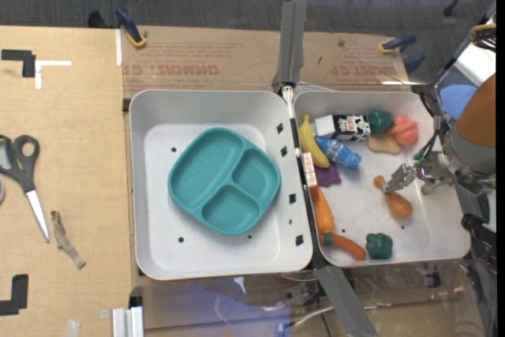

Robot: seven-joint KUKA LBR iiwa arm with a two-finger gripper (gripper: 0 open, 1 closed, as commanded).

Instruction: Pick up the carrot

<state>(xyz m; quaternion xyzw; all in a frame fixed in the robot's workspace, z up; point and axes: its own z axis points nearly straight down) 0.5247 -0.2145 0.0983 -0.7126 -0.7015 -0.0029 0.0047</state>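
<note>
Carrot [322, 210]: orange, lying lengthwise against the right bin's [442, 245] dividing wall, well apart from the gripper [402, 176], on the side away from the arm [477, 130]. Not touched by the gripper.

Farther out past that wall, left bin [150, 193], bearing a teal divided plate [226, 181], tilted cornerwise. Arm reaching in over the right bin's outer rim. Gripper low over the bin floor; whether clenched or released, cannot tell. Just beside its tip, an orange rounded toy [398, 206], nearer the camera; touching or not, cannot tell.

Beyond the gripper, toward the bin's far wall: pink toy [405, 130], tan piece [384, 144] and dark green toy [379, 121], close together. Further from the gripper along that wall: cow-patterned box [351, 126], white cube [323, 125], yellow banana [310, 144], blue bottle [344, 155], and a purple piece [327, 174] just below them.

Nearer the camera than the gripper: green toy [379, 245] and an orange-red tapered piece [346, 246], side by side, the latter close to the carrot's near end.
</note>
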